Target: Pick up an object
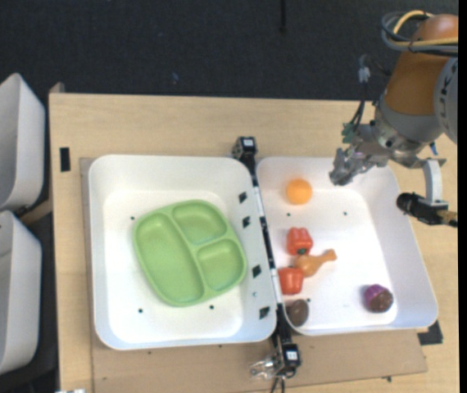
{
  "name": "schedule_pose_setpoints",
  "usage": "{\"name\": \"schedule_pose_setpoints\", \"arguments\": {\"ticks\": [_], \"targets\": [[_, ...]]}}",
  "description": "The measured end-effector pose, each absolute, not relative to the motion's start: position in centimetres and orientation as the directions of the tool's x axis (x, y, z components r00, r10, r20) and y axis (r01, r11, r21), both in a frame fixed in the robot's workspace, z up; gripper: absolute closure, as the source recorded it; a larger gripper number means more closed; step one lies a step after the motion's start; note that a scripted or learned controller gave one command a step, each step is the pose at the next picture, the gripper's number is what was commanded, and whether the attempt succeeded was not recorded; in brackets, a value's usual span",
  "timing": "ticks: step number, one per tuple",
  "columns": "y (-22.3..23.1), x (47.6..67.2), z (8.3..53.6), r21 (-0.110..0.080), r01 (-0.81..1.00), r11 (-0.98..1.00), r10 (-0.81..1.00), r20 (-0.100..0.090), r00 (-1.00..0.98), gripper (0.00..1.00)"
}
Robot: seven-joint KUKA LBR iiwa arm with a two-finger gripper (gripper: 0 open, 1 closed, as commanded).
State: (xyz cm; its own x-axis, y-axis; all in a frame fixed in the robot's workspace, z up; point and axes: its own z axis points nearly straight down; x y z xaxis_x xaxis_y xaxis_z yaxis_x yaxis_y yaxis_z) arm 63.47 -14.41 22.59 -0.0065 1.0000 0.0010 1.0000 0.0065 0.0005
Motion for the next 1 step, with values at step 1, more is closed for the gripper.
{"name": "schedule_pose_setpoints", "arguments": {"ticks": [1], "targets": [[-9.46,64.18,21.72,-0.002,1.0,0.006,1.0,0.001,-0.006,1.0]]}}
